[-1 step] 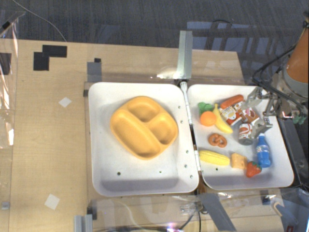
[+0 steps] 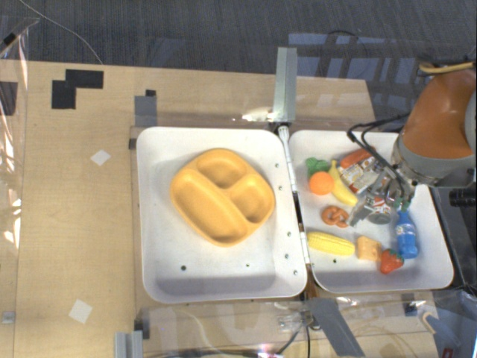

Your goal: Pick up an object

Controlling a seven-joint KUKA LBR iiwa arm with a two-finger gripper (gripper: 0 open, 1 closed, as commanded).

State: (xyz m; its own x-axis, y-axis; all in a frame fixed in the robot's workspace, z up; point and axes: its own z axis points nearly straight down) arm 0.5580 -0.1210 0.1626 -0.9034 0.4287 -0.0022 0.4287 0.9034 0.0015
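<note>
tool (image 2: 370,206) low among toy foods; brown pretzel (image 2: 335,215) just beside it

Pale wooden bench (image 2: 67,200) against dark grey carpet (image 2: 186,13).

A: What's sitting on the tabletop (image 2: 67,200)?

B: Light wood tabletop is carrying two shallow white bins side by side, touching along the middle. Left bin (image 2: 160,274) is lying near centre, right bin (image 2: 440,267) is sitting just beside it toward the right edge.

A: Anything else directly on the wood?

B: Black tape marks (image 2: 74,86) are sticking to the far-left area, well apart from the bins. Two small pale squares are lying flat on the left side, one (image 2: 100,156) beside the left bin's far corner, one (image 2: 80,311) near the front. A grey metal post (image 2: 286,88) is standing behind the seam between the bins.
</note>
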